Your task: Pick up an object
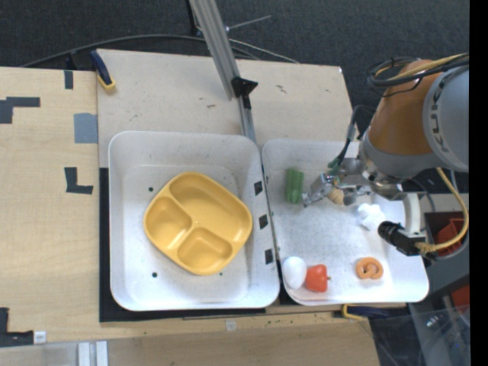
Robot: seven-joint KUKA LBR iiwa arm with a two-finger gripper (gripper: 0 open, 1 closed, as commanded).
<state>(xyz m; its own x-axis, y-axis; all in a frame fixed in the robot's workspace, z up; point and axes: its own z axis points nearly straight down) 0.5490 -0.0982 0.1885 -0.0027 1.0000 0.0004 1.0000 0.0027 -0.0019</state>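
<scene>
Right-hand shallow white bin (335, 292): green plastic block (294, 185) by its left wall, grey arm's gripper (324, 191) just beside it, fingers' state indeterminable, seemingly lined up for a grasp; red pepper-shaped toy (317, 277) nearer its front edge.

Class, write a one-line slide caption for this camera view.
Arm's pincer hovers beside green block in right bin; yellow tray fills left.

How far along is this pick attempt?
Done: the arm has brought its tool over the right bin, beside the green block. In hand: nothing visibly lifted. Left: the grasp and lift; the red pepper, orange ring and white egg lie untouched.
</scene>
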